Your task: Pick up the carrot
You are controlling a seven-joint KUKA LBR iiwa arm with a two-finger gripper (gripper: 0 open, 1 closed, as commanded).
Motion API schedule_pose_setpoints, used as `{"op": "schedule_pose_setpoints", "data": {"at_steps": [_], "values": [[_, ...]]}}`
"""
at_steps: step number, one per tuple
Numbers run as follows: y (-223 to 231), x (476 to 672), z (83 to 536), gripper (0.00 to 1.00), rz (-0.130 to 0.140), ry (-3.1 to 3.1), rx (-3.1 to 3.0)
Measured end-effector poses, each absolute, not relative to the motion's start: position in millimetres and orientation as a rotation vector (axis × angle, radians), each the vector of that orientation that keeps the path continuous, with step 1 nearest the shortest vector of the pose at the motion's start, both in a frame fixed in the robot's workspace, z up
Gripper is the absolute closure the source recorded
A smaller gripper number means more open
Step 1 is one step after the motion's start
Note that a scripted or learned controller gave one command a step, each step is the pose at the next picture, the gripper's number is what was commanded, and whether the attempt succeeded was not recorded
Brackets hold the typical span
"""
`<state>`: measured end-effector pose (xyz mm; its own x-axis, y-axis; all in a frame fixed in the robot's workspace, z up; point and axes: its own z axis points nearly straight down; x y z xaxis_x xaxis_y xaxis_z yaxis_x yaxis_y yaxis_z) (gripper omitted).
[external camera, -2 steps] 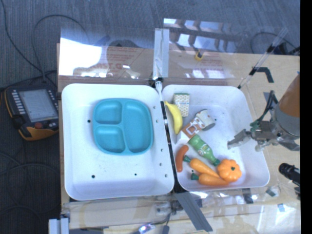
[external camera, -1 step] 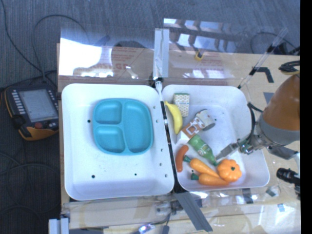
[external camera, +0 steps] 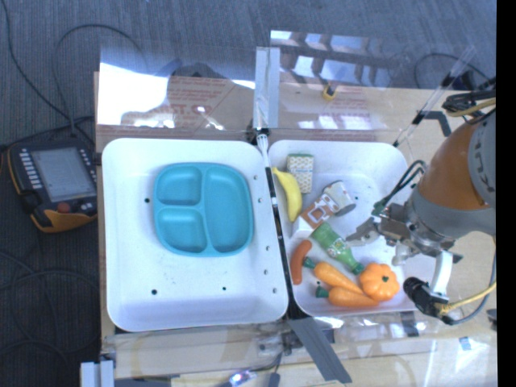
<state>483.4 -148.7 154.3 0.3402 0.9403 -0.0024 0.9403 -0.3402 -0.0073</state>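
Jaws cannot be judged apart or together on the gripper (external camera: 385,230), which hangs just right of the pumpkin (external camera: 380,281) with nothing visibly held. Left of that pumpkin lies the carrot (external camera: 336,277), unlifted, so the whole pick remains. Bottle (external camera: 336,246) and bin wall (external camera: 403,161) leave little room.

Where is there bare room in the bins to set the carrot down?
Bare floor runs round the blue plate in the left bin, widest along its near edge. The right bin's far corner, past the banana, is free. Its near half is crowded: carrot, pumpkin, green bottle.
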Motion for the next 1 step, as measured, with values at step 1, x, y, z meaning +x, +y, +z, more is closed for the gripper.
{"op": "schedule_pose_setpoints", "data": {"at_steps": [1], "values": [[-191.8,482.4,134.1,0.00,0.010,-2.205,-2.228]]}}
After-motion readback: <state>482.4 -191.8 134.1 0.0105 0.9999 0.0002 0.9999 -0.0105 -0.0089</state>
